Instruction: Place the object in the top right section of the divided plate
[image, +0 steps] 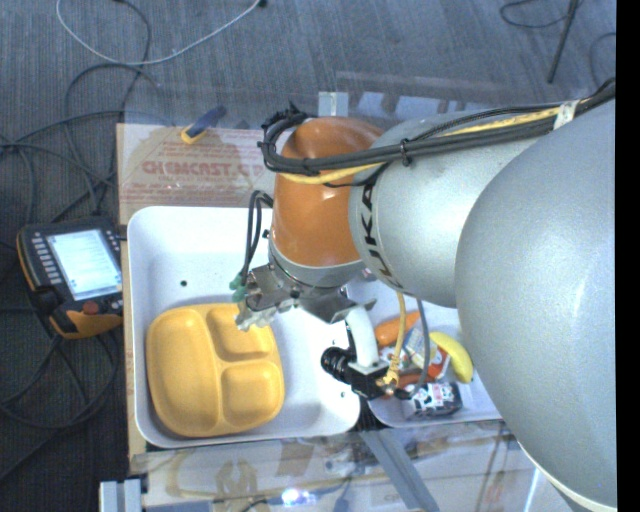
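the grey arm with its orange band (318, 190) reaches in from the right and hangs over the left white bin (175, 235), covering much of the right side of the camera view. the tool (255, 310) sits below the wrist, just above the top right section of the yellow divided plate (212, 372). its small metal fingertips (245, 318) hang over that section's upper edge, but they are too small and too dark to make out, so it cannot be told whether the tool is spread, pressed together or pinching anything. no object can be made out between them.

the divided plate lies in the lower left part of the left bin, with three sections showing: a large one on the left and two smaller ones on the right.

the right bin (480, 405) is mostly hidden under the arm. in it lie a banana (455, 355), an orange carrot-like piece (392, 328) and a small black and white item (437, 398), close together.

a handheld controller (72, 270) with a lit screen rests on the carpet left of the worktop. a cardboard sheet (185, 172) lies behind the left bin.
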